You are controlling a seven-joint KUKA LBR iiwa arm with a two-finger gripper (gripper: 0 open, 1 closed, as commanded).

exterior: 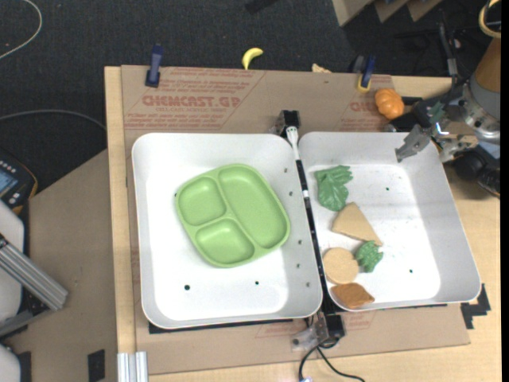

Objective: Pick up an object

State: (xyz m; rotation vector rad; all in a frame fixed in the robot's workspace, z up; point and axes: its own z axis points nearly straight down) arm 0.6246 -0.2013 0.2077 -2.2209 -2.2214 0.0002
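Five toy food pieces lie in the right-hand shallow white bin (445, 237), all crowded against its nine o'clock wall: a ruffled dark-green plastic lettuce leaf (333, 186) at the top, a tan wedge-shaped slice (355, 224) just below it, a small green broccoli floret (368, 255) touching the wedge's lower corner, a round tan cracker-like disc (340, 265) beside the floret, and a brown bread-like piece (351, 294) at six o'clock near the front rim. The left-hand white bin (159, 277) holds a light-green three-compartment plastic plate (231, 214).

The hand (415, 143) hangs at the right bin's one o'clock corner, well apart from every piece; whether it is spread or closed I cannot tell, as it is small and dark against the arm.

I judge the lettuce leaf the best target: it stands clear of its neighbours and is nearest the hand. A good approach travels toward nine o'clock, descends straight over the leaf's middle, and keeps off the bin wall beside it. The flat disc and wedge look harder to pinch.

An orange toy fruit (389, 103) rests on the counter (199, 102) beyond the bins.
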